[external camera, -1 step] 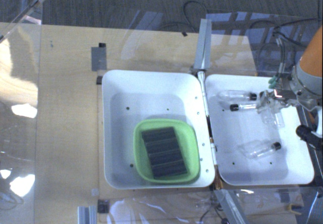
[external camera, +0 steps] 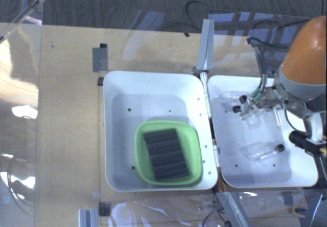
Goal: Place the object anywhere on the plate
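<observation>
A: What lies around the hand, biggest first?

B: The wooden counter (external camera: 61, 134) carries two white bins. The left bin (external camera: 117, 118) lies well off to the hand's left in the camera view; the right bin (external camera: 225, 169) is directly under the arm (external camera: 306, 62). Between the bins runs a grey metal rail (external camera: 206, 47).

A: And in the left bin?

B: A green plate (external camera: 140, 141), well apart from the hand, with a dark ribbed slab (external camera: 166, 154) lying on it, long axis running top to bottom with a slight tilt.

A: The hand itself?

B: The hand (external camera: 260, 106) sits low over the right bin's upper part, amid cables. I cannot tell how it stands or whether it touches anything.

A: The object?

B: A clear plastic object (external camera: 263, 152) with a dark tip lies in the right bin, just below the hand, long axis roughly left to right, dark end toward the right.
</observation>
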Controlling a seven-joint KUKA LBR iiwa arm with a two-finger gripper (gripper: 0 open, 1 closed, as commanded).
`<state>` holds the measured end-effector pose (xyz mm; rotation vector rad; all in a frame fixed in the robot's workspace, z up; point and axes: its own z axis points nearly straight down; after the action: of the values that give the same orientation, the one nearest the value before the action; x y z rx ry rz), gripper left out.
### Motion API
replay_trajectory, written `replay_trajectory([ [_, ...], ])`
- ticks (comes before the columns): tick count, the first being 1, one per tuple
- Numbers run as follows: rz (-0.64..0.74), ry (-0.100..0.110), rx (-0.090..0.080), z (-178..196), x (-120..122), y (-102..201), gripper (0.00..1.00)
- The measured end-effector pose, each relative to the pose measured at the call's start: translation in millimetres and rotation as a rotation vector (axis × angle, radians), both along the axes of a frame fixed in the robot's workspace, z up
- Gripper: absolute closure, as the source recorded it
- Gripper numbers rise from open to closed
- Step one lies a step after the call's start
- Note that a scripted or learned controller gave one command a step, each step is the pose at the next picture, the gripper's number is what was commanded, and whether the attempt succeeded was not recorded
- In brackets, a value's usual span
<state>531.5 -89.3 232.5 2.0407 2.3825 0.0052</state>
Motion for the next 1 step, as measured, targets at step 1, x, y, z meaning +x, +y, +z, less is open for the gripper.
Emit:
replay_trajectory([
  [1, 0.194, 0.002, 0.0, -48.1, 7.0, 62.1, 1.0],
])
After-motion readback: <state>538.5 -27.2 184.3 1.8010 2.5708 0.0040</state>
